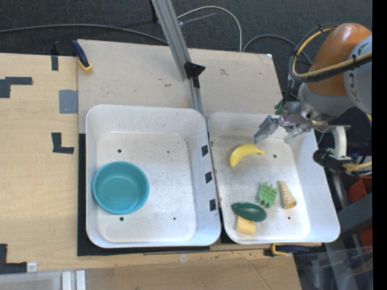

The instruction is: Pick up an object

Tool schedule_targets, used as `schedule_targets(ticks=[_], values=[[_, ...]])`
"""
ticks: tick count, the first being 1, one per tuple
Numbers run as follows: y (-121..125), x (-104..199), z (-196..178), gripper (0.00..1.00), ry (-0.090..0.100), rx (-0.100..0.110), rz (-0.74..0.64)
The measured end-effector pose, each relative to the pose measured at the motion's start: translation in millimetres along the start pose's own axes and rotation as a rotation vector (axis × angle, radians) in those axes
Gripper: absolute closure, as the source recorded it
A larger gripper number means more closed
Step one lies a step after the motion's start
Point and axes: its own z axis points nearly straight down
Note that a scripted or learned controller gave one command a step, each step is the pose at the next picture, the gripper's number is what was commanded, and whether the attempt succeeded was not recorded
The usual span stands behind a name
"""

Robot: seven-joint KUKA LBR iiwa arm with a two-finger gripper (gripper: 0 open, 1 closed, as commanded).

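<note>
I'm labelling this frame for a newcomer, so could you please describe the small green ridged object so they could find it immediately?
Look in the right-hand white bin, toward its near end. The green ridged piece lies between the dark green oval and the tan cone, and is the only bright green one.

right bin (302,222): front crowded | back open beyond banana (243,154)

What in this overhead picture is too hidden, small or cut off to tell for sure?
- Yellow block: the dark green piece overlaps its top, so its full shape is hidden.
- Small green toy: too small to identify.
- Arm: cut off by the right edge.
- Gripper: too blurred to show whether it touches the banana.
</note>
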Motion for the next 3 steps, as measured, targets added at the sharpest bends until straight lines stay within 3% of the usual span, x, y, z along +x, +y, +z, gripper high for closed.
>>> schedule_targets(ticks=[1,2,3], values=[[1,-5,63,0.00,0.001,0.002,0.000],[3,-4,49,1.00,0.000,-0.004,-0.002],[2,2,-13,1.00,0.000,-0.011,-0.001]])
